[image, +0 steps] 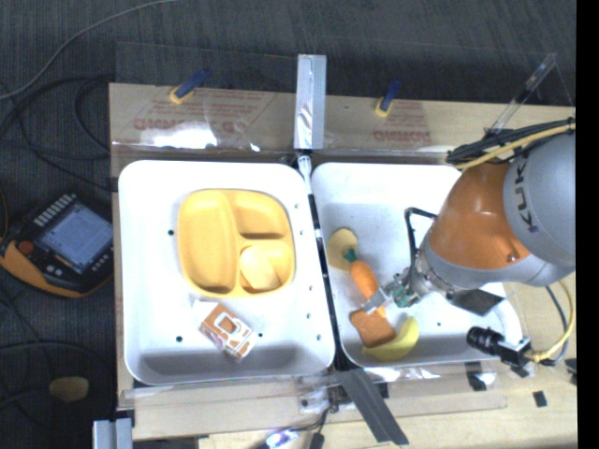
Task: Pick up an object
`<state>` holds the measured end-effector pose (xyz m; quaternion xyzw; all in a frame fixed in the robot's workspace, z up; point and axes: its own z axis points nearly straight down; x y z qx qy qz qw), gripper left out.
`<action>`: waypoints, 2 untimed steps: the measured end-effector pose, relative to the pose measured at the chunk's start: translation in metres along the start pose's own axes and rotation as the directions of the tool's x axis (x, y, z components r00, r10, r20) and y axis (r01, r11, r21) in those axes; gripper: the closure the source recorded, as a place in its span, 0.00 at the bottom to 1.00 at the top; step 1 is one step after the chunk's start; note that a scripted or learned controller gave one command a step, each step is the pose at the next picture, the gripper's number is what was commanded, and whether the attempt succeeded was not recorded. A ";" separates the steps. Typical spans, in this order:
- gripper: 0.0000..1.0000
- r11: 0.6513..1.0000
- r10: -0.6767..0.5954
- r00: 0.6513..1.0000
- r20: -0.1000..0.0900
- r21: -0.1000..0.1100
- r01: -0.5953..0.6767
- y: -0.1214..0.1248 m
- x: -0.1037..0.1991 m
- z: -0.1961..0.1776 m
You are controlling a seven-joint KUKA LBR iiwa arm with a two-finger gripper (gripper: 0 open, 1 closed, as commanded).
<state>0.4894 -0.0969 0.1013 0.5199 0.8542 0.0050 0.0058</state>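
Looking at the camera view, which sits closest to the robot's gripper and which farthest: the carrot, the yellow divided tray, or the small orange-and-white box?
Measured from the gripper, in the right bin:
1. Carrot, right beside the gripper in the same bin.
2. Small orange-and-white box, across the divider, near the front of the left bin.
3. Yellow divided tray, in the middle of the left bin; only slightly farther than the box.

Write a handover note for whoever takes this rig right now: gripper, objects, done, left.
Gripper: low in the right bin, at the carrot and orange block; grip state can't be judged.
Right bin also holds a banana and a pale yellow piece.
Left bin: yellow divided tray, small patterned box.
Done: nothing visibly lifted.
Left: secure one object and raise it.
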 end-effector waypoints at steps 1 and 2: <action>1.00 0.977 0.211 0.978 -0.001 0.018 -0.210 0.079 0.058 -0.081; 1.00 0.990 0.141 0.990 0.000 0.019 -0.141 0.060 0.049 -0.081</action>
